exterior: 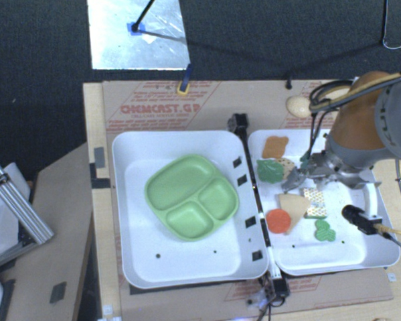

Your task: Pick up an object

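While the gripper (297, 179), grip unclear, hovers, a smooth green divided plate (192, 196) lies flat

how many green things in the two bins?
3. A green tray lies in the left bin. In the right bin, a dark green lump sits near the divider and a small green piece towards the front. The arm may hide more.
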`<state>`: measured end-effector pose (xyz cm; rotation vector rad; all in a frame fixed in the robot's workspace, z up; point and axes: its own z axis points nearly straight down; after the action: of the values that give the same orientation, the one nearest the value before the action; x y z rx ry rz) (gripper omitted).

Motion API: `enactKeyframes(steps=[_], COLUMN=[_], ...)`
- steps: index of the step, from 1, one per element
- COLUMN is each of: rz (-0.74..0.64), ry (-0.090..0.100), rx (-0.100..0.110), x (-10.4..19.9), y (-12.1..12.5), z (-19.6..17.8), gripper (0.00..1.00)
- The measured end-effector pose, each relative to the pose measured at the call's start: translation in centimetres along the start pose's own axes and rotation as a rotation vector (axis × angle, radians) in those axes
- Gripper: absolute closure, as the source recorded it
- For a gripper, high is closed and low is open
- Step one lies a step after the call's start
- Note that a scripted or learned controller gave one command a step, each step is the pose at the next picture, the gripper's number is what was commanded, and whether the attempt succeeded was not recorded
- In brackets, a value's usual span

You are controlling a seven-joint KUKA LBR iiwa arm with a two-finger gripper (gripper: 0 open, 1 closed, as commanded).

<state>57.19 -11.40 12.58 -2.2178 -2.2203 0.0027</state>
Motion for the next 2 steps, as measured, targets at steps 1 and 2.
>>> enactKeyframes(steps=[1, 2], rz=[0.001, 0.003], ry=[-0.007, -0.016], rx=[-0.013, -0.03], x=[-0.2, -0.6], y=[0.4, 0.7], z=[3.6, 2.1], gripper=[0.0, 1.0])
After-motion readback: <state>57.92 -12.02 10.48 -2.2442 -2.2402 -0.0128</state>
